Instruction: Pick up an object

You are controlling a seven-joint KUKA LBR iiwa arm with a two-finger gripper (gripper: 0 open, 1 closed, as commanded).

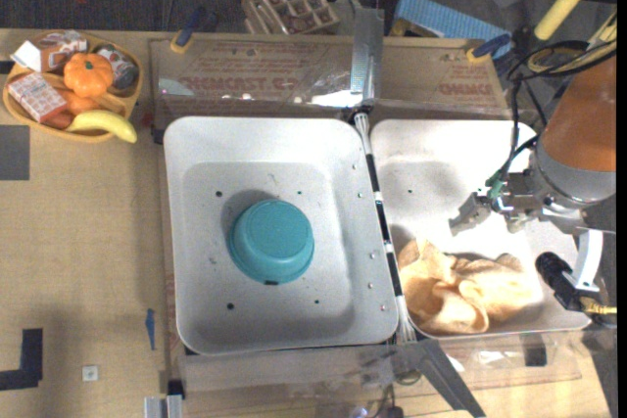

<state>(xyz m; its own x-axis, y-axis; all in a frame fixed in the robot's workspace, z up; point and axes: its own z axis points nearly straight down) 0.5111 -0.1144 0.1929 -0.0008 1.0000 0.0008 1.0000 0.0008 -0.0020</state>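
Note:
A teal bowl (272, 241) lies upside down in the middle of the left white bin (196, 162). A crumpled tan cloth (460, 289) is bunched along the near side of the right white bin (421, 162). My gripper (480, 212) hangs over the right bin, just above and behind the cloth's far edge, reaching in from the right. Nothing can be seen held in it. The grey arm with its orange band (586, 127) covers the bin's right side.
A wicker basket (29, 117) with toy food, including an orange pumpkin and a banana, sits at the far left of the bench. Cardboard (255, 73) lines the back behind both bins. Cables trail near the arm at the right.

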